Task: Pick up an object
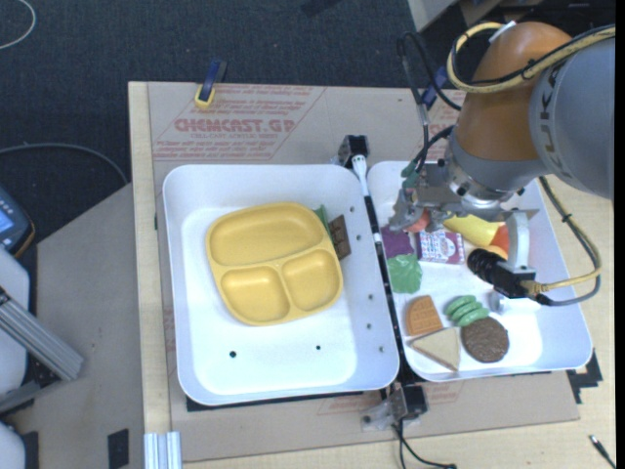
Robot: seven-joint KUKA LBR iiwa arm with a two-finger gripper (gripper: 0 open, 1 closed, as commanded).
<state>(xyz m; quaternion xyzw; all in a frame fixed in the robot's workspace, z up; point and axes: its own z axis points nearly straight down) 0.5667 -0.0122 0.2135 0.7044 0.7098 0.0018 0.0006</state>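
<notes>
Brown card is covering the table [244, 115], and two white bins are sitting on it side by side. The pincer [418, 211] is hanging low over the far corner of the toy bin [566, 330], close to the wall between the bins. The wrist is hiding it from above, so I cannot tell how wide it is open or if it is holding anything.

I think the arm is reaching down for a grab and nothing is lifted yet. A purple box [441, 247] is lying just beside the pincer, on the camera's side of it, so that is looking like the best thing to pick. A green leaf [404, 274] is lying a bit further that way. A yellow toy [471, 230] is lying on the arm's side of the pincer, very near the box.

Next the pincer is needing to come down around one toy and close on it, then go up.

These toys are crowding each other, so the pincer may be bumping one while grabbing another, and the bin wall is close too. A cracker [423, 315], a bread wedge [438, 349] and a cookie [484, 340] are lying well apart from the pincer, toward the camera. Over the wall, a yellow plate [273, 262] is resting in the other bin [195, 360].
</notes>
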